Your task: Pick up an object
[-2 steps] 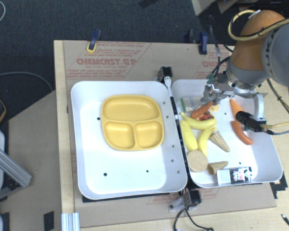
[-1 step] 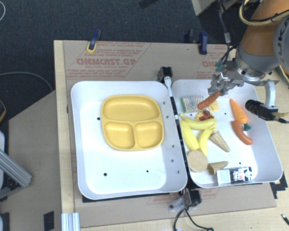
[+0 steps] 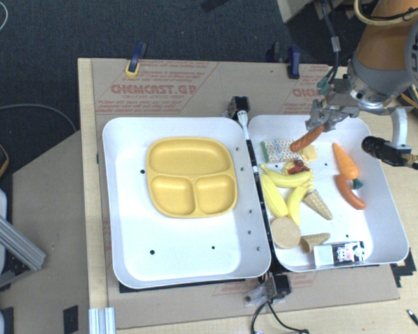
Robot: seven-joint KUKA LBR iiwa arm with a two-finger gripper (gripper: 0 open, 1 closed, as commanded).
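My gripper [image 3: 326, 122] hangs over the back of the right bin [image 3: 384, 218], reaching in from the upper right. It is shut on the upper end of a reddish-orange sausage [image 3: 305, 140], which slants down to the left from the fingers. Under and around the sausage lie a striped card [image 3: 277, 148], a yellow cheese piece [image 3: 310, 154] and a small dark red item [image 3: 295, 167]. Yellow bananas [image 3: 284, 186] lie at the bin's left side.
The same bin holds an orange carrot [image 3: 345, 160], a red-orange pepper-like piece [image 3: 352, 193], a cone [image 3: 319, 204], a round cookie [image 3: 287, 233], a wafer [image 3: 315, 241] and a white box [image 3: 338, 254]. A yellow divided plate [image 3: 191, 176] sits in the left bin [image 3: 125, 221].
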